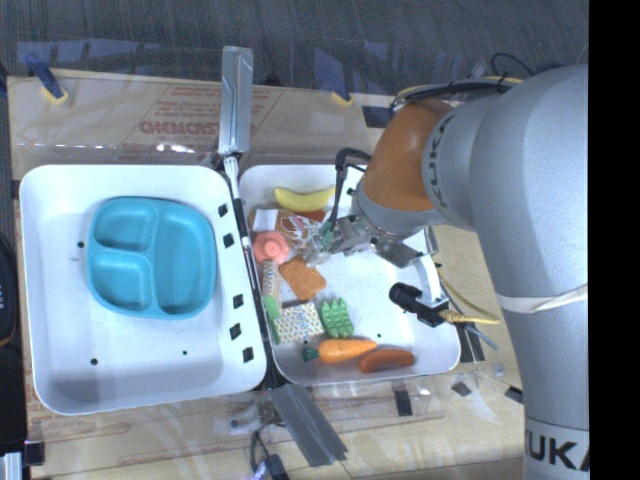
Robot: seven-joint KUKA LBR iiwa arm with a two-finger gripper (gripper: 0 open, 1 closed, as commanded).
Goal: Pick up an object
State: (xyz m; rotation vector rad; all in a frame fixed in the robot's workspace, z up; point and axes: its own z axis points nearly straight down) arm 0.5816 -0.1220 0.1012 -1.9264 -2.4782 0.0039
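gripper (322, 240) sits just above the brown cracker (301, 279), which lies down-left; can't tell the jaw state.

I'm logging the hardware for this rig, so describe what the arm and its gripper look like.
The arm is a thick, rounded grey body with a glossy orange band above the wrist. Black letters "KUK" show on its base at the lower right. Thin black cables loop over the orange section. The gripper is a small metallic grey assembly, with a black cylindrical part projecting below the wrist.
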